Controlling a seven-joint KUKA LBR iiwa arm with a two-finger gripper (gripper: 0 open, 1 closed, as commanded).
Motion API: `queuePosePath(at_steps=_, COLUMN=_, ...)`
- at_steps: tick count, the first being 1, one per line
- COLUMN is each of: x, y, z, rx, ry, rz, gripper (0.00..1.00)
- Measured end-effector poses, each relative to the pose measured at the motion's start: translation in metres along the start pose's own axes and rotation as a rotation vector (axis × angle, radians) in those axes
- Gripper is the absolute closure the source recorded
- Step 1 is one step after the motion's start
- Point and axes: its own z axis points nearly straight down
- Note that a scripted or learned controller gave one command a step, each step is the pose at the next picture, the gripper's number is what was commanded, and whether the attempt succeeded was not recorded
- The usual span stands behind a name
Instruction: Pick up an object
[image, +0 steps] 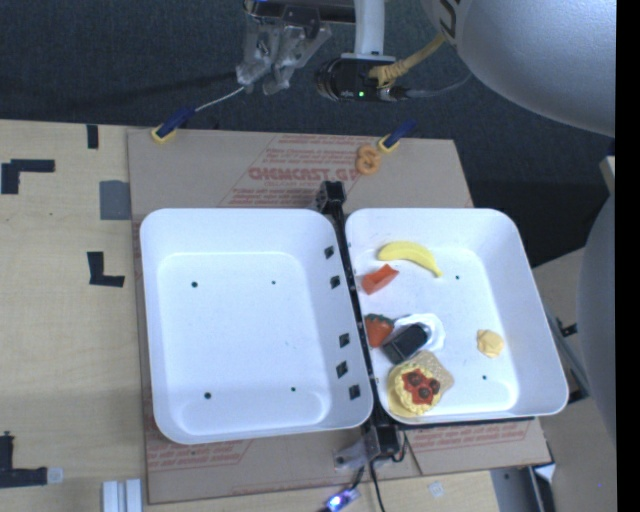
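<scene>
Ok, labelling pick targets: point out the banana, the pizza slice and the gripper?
banana (409, 256): camera view, middle of its curve.
pizza slice (419, 385): camera view, its topped centre.
gripper (268, 62): camera view, between its fingertips.

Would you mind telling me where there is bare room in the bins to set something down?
The left bin is bare wall to wall. In the right bin, free floor lies between the banana and the small yellow piece. The stretch beside the divider is crowded.

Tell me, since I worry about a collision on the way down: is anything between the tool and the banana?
Nothing visible is. The tool hangs above the bench's far edge, and the banana lies uncovered in the right bin, apart from the red piece beside it.
</scene>
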Motion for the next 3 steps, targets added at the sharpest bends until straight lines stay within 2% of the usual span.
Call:
queuePosePath(at_steps=1, x=-0.006, y=-0.014, z=0.182, rx=0.032, ry=-0.013, rz=0.006, gripper=1.0)
queuePosePath(at_steps=2, x=0.011, y=-0.022, z=-0.018, rx=-0.005, ry=0.002, rz=0.002, gripper=1.0)
queuePosePath(at_steps=3, x=-0.009, y=0.011, z=0.097, rx=0.025, ry=-0.012, rz=0.008, gripper=1.0)
